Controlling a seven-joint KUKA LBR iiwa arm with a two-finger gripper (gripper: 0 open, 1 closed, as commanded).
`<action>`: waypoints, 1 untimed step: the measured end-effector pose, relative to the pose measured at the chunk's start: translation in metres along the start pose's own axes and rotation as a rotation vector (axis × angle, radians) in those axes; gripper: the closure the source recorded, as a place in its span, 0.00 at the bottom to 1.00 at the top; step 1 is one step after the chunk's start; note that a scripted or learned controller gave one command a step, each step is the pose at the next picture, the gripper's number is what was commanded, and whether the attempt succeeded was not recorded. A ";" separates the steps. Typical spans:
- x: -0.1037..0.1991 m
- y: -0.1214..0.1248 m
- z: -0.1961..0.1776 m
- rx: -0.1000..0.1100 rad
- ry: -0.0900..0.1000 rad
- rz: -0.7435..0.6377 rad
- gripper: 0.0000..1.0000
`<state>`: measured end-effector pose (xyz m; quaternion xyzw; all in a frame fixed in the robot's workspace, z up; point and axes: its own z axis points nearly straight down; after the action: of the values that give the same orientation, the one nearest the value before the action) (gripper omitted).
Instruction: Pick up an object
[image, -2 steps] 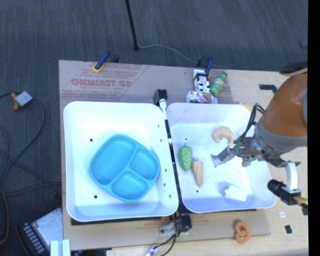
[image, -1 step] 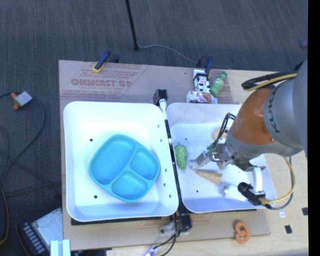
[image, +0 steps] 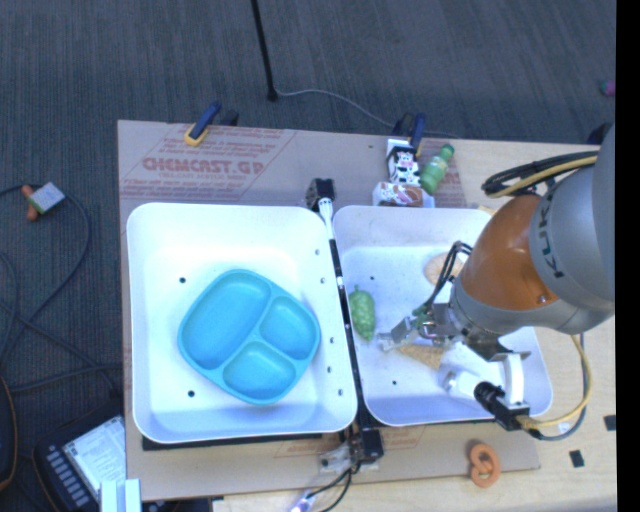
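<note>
Objects for picking lie loose in the right bin (image: 380, 395), the one the arm has reached into: a green pickle-shaped item (image: 361, 312) rests against the bin's left wall, just to the camera's left of the jaws, and a tan, flat piece (image: 424, 351) lies directly beneath and slightly right of them. Another pale orange item (image: 438, 267) sits farther up the bin, partly hidden behind the arm's orange band (image: 505, 265). The scatter looks deliberate (a mixed pile gives the program something to try for wherever it comes down).

The gripper (image: 412, 327) hangs low over the bin floor, its metal tip pointing toward the camera's left, with the tan piece at its underside. Whether the jaws are parted or closed cannot be told from this slant, and nothing can be seen clamped between them; the tan piece may merely lie under the tool.

The grey arm enters from the camera's right and bends sharply down at the wrist, its bulk covering the right half of the bin. A blue divided plate (image: 250, 335) occupies the left bin (image: 160, 240), well apart from the jaws. Judging by the pose, the pick is under way but not yet shown to have succeeded.
</note>
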<state>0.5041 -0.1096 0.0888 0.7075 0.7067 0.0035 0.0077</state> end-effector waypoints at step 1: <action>-0.001 -0.001 -0.009 0.002 -0.001 0.002 1.00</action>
<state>0.5032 -0.1107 0.0980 0.7081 0.7061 0.0023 0.0072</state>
